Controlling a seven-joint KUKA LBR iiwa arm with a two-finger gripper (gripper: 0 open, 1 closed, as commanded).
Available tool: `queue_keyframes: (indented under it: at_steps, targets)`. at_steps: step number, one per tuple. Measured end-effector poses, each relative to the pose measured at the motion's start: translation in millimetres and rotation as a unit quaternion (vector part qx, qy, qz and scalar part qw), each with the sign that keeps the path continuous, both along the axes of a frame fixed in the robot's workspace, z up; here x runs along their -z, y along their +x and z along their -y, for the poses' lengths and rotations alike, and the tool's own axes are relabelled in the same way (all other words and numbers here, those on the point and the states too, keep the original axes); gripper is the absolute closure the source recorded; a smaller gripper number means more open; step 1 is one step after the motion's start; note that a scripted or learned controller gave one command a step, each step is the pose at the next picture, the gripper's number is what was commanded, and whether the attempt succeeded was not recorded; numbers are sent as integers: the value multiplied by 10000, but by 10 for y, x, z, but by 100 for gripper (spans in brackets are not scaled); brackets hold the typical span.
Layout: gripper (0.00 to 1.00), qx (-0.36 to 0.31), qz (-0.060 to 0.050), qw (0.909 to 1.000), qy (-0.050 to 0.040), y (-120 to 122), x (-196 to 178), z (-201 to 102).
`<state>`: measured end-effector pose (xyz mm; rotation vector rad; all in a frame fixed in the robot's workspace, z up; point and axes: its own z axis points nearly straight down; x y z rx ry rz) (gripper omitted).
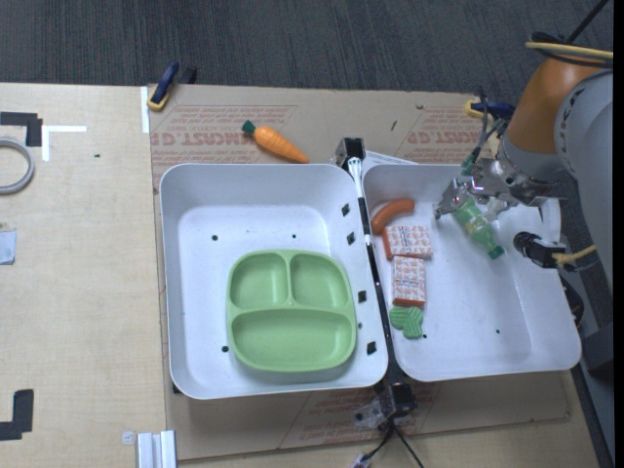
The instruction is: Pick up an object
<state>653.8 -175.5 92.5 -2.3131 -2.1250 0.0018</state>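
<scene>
Green plate (291, 310) at six o'clock, parked unused; hand (466, 203) at three o'clock, seemingly clamped on green bottle (478, 224), probably lifting from right bin (487, 354).

Grey arm (590, 115) with an orange band (539, 105), yellow and black cables, metal hand (475, 195).

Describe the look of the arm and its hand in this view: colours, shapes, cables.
The arm is thick and rounded, with a grey shell and a wide orange band above the wrist. Its hand is small, metallic grey and angular. Yellowish cables run along the wrist, and a black cable crosses the upper right corner.
</scene>
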Motion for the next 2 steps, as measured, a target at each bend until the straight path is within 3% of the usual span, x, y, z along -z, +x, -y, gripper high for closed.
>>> queue_keyframes:
  at_steps: [1,2]
  targets:
    - [100,-17,2,10000,-9,3,-99,2]
    - [100,784,3,9969,-3,-44,-1140,-588]
